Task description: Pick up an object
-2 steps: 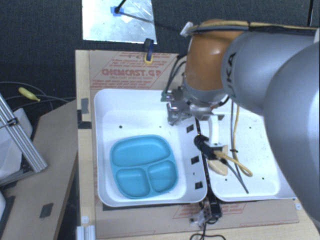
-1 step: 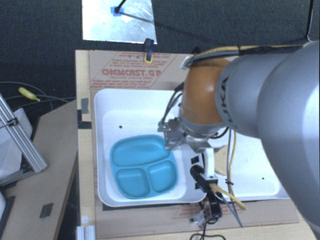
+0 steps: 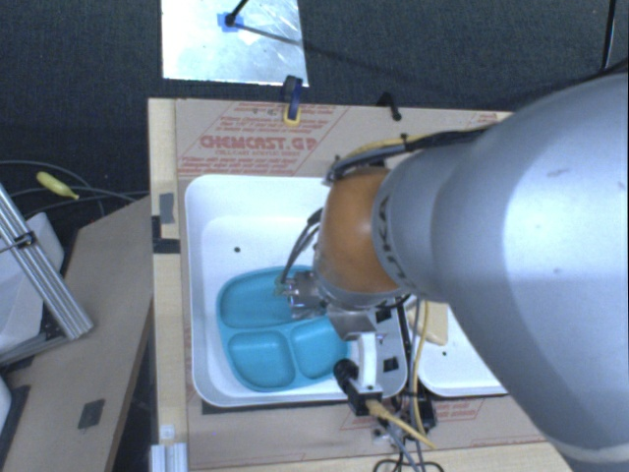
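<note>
The blue divided tray (image 3: 263, 334) sits in the left bin (image 3: 211, 264), long axis running roughly 10 to 4 o'clock. The end effector (image 3: 300, 298) hangs right over the tray's 2 o'clock edge — can't tell its grip state, wrist blocks it. Cardboard (image 3: 256, 131) at 12 o'clock reads "CHEMCAST GP".

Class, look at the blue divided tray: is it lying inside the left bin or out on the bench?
Inside. The blue divided tray lies flat within the left bin's white walls, partly covered by the arm.
</note>
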